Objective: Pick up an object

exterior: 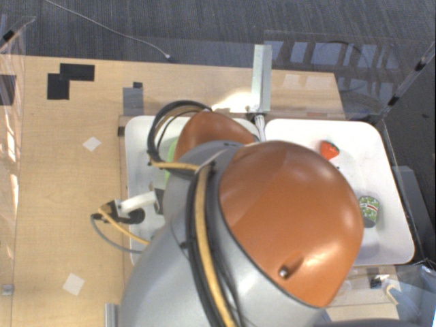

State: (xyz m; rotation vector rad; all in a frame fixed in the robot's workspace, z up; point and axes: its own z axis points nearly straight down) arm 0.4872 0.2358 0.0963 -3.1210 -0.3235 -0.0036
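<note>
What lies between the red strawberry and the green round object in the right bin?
In the camera view, only bare white bin floor lies between the strawberry and the green round object.

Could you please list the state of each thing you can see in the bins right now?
Strawberry toy: lying loose in the right bin, untouched.
Green patterned object: resting near the right bin's right side, untouched.
Arm: stretched over both bins, covering most of the left bin.

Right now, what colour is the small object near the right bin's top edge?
Orange-red with a green tip, clearest in the camera view.
</note>
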